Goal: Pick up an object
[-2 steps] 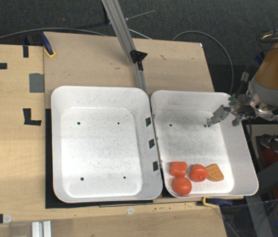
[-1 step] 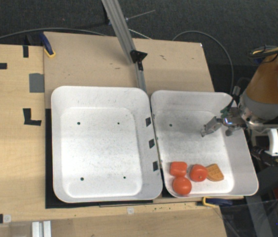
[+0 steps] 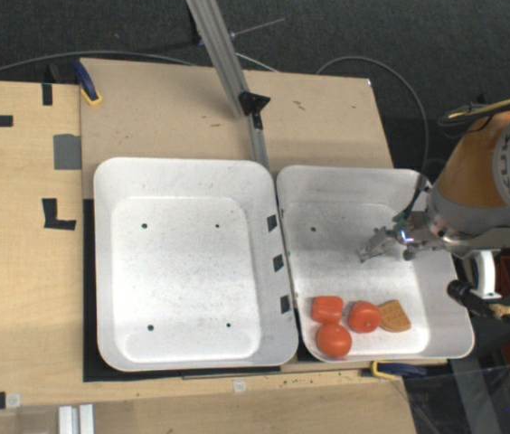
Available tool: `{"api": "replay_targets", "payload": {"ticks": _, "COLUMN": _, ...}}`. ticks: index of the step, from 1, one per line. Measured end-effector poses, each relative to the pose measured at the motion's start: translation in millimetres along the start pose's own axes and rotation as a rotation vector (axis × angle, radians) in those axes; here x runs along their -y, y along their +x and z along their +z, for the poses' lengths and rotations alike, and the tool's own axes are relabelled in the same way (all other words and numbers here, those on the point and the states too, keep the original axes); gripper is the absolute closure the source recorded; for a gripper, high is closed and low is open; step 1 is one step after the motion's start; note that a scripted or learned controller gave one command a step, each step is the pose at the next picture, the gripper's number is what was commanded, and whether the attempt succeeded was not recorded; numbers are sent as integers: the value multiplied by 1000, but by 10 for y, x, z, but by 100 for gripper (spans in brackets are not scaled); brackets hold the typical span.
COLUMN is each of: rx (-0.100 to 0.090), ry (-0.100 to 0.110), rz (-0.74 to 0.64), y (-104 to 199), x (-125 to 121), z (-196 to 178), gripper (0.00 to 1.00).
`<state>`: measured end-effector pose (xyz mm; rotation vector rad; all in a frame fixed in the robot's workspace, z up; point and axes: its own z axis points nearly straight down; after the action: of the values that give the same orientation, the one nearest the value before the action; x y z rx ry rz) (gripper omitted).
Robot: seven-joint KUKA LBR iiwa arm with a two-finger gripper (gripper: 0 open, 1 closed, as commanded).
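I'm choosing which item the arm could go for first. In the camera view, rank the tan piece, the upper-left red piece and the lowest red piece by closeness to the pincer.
From the pincer:
1. Tan piece, by the right bin's near edge, below the pincer.
2. Upper-left red piece, leftmost of the cluster; nearly as near as the tan one.
3. Lowest red piece, at the bin's near rim.

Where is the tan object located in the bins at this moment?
In the camera view, the tan object lies in the right bin, near its front right corner, just right of three red objects and below the gripper.
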<state>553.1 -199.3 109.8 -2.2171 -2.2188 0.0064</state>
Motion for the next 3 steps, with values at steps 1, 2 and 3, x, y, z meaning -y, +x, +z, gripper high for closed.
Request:
{"api": "replay_targets", "payload": {"ticks": 1, "rx": 1, "ry": -4, "rz": -1, "y": 4, "x": -14, "z": -124, "gripper": 100}}
{"api": "replay_targets", "payload": {"ticks": 2, "rx": 2, "ry": -9, "rz": -1, "y": 34, "x": -58, "z": -556, "gripper": 100}}
{"api": "replay_targets", "payload": {"ticks": 3, "rx": 2, "ry": -10, "rz": -1, "y": 18, "x": -142, "z": -1017, "gripper": 100}}
